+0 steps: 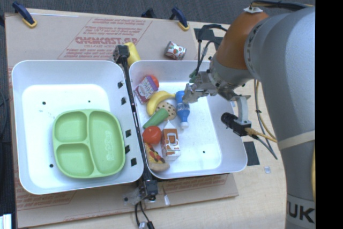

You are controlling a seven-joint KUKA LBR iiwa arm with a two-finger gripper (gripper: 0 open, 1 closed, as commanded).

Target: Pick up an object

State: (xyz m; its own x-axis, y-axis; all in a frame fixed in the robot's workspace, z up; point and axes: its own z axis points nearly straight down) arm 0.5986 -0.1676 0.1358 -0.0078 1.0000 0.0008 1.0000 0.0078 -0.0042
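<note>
While the gripper [188, 93] hangs over the right bin [214, 155], a blue bottle [183, 110] lies just below and left of it, long axis running roughly up and down the view. Whether it is apart or together I cannot tell. Beside the bottle: one banana [158, 100], one die [168, 111], one tomato [152, 134], one carton [170, 143]. Left bin [32, 78] holds one green tray [88, 143].
</note>
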